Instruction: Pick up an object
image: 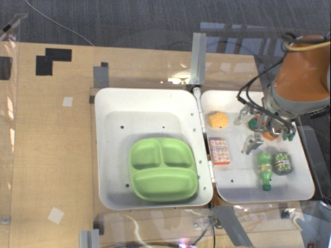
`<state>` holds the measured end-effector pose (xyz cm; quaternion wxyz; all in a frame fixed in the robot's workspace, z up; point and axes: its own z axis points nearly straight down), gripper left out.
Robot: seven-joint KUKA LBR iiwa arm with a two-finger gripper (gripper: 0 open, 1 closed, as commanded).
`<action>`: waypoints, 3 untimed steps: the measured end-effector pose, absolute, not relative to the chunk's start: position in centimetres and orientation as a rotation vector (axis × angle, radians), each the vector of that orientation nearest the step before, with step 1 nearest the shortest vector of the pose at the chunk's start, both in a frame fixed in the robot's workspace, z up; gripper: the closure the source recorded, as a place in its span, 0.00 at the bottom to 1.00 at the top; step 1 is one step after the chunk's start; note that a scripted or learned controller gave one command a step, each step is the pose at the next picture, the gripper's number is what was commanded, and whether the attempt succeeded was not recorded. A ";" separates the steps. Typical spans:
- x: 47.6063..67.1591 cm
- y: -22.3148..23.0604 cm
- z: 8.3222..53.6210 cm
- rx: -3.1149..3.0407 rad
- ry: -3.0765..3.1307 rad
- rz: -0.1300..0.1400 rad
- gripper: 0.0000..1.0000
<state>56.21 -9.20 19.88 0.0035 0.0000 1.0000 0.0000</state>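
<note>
The gripper [261, 133] hangs low over the right bin [305, 190] – likely lining up on the green bottle [265, 169] or the can [282, 163] just beside it – though whether its jaws are parted I cannot tell.

No text, brand or number can be read. Print is seen on the small red-and-white packet [220, 152], and a label on the green bottle [265, 170], but both are too small to be made out.
</note>
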 end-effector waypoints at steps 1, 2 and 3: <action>51.2 -13.1 9.1 -0.318 3.108 -0.006 0.00; 51.8 -13.0 10.6 -0.326 3.086 -0.013 1.00; 51.9 -10.6 9.2 0.187 3.118 -0.005 1.00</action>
